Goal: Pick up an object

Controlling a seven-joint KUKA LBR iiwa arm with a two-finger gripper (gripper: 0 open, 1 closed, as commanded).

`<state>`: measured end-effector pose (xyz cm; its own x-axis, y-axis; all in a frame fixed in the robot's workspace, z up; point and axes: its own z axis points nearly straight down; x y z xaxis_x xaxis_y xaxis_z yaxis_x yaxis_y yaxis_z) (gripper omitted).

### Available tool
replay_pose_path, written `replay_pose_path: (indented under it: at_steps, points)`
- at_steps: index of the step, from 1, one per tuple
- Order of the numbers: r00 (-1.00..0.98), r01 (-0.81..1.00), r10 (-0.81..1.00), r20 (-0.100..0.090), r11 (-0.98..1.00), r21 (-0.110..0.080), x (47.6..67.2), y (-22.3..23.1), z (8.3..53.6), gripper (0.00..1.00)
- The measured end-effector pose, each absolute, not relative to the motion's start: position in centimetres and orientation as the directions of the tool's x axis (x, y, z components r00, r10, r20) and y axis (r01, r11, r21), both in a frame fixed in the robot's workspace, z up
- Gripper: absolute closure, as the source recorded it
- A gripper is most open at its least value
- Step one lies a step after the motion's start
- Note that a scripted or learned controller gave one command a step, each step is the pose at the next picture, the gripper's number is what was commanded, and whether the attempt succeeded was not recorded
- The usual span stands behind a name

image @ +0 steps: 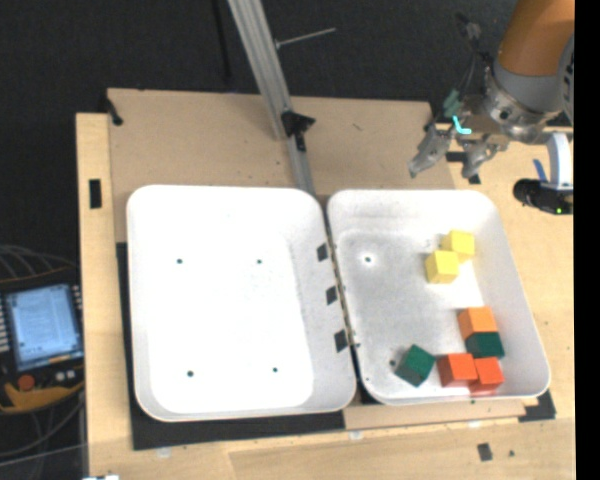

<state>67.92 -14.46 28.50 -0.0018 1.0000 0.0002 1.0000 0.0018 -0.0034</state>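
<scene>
The gripper (447, 160) hangs over the bare bench just past the far rim of the right bin (380, 208), its 2 fingers spread apart with nothing between them. Everything worth picking lies on the near side of it — down the view, inside that bin.

Nearest are 2 yellow blocks (450, 256), touching corner to corner and sitting almost straight below the gripper in the picture, close to the bin's right wall. They are roughly cubes, so no long axis matters much; the pair together runs on a slant from upper right to lower left.

Farther off, near the front right corner, is a tight cluster: an orange block (476, 321) with a dark green block (486, 345) against it, and more orange blocks (470, 370) by the front rim. A second green block (415, 365) sits a little apart to the left, tilted, with open floor around it (likely the easiest to close on).

The left bin (230, 208) offers no target. My guess is the yellow pair is the shortest reach, though the wall beside it leaves little finger room.
</scene>
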Motion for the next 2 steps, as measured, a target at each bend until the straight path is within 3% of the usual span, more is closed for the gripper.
replay_pose_path:
  at_steps: [1, 2]
  points:
    - [-0.004, 1.0, 1.0, -0.003, 0.004, 0.0, 68.0, -14.5, 28.8, 0.0]
    - [0.001, 1.0, 1.0, -0.002, -0.001, -0.004, 67.3, -15.5, 23.3, 0.0]
